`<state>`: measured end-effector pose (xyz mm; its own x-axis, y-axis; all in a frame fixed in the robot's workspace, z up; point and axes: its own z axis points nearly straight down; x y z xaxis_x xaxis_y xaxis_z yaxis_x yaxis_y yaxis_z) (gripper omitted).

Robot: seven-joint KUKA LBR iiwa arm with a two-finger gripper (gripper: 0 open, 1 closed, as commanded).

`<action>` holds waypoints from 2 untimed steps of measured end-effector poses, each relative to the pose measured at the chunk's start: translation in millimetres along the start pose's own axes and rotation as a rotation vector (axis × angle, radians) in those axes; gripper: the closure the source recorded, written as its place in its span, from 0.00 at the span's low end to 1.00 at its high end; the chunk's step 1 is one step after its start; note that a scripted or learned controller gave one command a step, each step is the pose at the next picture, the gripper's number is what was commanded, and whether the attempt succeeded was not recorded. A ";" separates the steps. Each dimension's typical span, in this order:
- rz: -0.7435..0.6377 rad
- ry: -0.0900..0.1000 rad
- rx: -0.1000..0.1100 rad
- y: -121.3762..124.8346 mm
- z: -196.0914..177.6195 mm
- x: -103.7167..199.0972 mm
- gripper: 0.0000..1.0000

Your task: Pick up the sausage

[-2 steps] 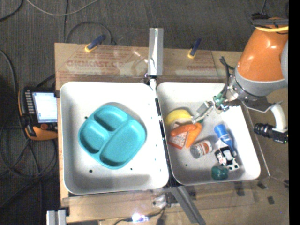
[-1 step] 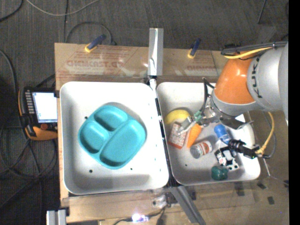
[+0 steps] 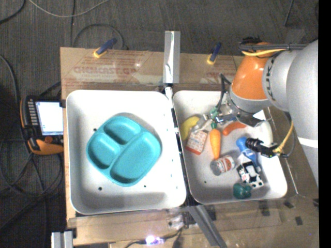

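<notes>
Over the right bin [image 3: 279, 190] the arm [image 3: 289, 81] reaches in from the right, its orange band sitting above the bin's far edge. From where I stand the gripper [image 3: 216, 116] hangs low at the upper middle of that bin, just beside the yellow banana [image 3: 189, 125] and right above the carrot [image 3: 215, 142]; whether it grips anything I cannot tell, since the wrist hides that part. The sausage [image 3: 235, 127], an orange-red piece, lies near the gripper's right side, partly under the wrist, close to the carrot's top end. Left of the carrot a small bottle [image 3: 196, 141] with a red label leans against the banana. Below the carrot a can [image 3: 223, 165] lies on its side. Further right sit a blue piece [image 3: 244, 144], a black-and-white item [image 3: 250, 173] and a teal lump [image 3: 241, 190] near the front rim. The left bin [image 3: 77, 190] holds a teal divided plate [image 3: 124, 150], set at a slant in its middle. A yellow-edged device [image 3: 44, 122] rests outside that bin's left wall.
</notes>
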<state>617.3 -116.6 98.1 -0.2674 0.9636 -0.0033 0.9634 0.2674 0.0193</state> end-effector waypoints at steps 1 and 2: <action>-0.107 0.002 0.017 31.9 -53.5 -59.5 0.00; -0.227 0.002 0.020 39.3 -12.3 -51.2 0.00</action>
<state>668.6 -155.4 111.4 -0.4770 0.8789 -0.0030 0.8789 0.4770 -0.0015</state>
